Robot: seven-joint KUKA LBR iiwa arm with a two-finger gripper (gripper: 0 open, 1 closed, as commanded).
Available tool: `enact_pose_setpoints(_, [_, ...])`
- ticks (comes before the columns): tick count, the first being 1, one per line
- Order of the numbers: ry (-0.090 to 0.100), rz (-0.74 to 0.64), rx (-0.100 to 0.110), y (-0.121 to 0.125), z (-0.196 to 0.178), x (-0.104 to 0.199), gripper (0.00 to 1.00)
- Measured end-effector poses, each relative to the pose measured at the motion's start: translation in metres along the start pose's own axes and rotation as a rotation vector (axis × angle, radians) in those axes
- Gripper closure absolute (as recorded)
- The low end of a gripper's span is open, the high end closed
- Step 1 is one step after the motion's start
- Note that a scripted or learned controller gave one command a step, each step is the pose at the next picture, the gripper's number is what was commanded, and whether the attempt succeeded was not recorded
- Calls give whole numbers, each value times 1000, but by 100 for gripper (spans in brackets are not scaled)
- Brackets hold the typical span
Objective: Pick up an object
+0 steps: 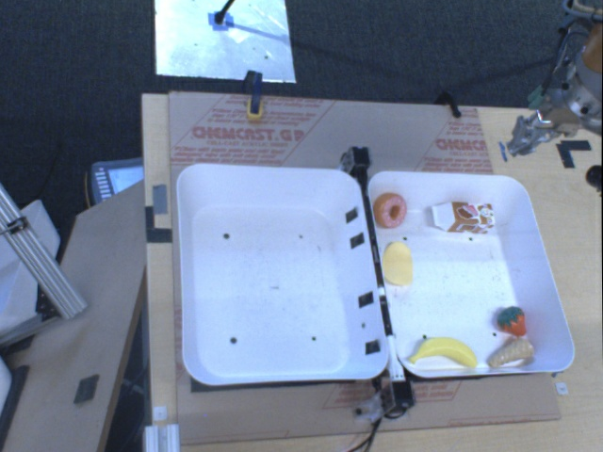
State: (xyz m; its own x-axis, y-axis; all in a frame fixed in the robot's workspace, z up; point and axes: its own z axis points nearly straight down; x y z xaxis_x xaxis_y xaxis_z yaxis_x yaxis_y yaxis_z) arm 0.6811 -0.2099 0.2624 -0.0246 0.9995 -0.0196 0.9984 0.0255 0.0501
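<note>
The right bin (551, 295) lies below and left of the gripper (524, 139), which hangs outside its far rim; whether it is wide or narrow I cannot tell. Best target: the banana (444, 350), farthest from the gripper, lying apart. The donut (390, 210) crowds the wall.

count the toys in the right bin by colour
yellow: 2 — banana, pale yellow oval piece
orange/pink: 1 — donut
white and brown: 1 — carton
red-orange with green top: 1 — strawberry
tan: 1 — cone-like piece
total: 6
</note>
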Motion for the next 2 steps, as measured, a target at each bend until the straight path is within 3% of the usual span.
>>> enact_pose_setpoints(2, [-3, -4, -8, 3, -22, -1, 100])
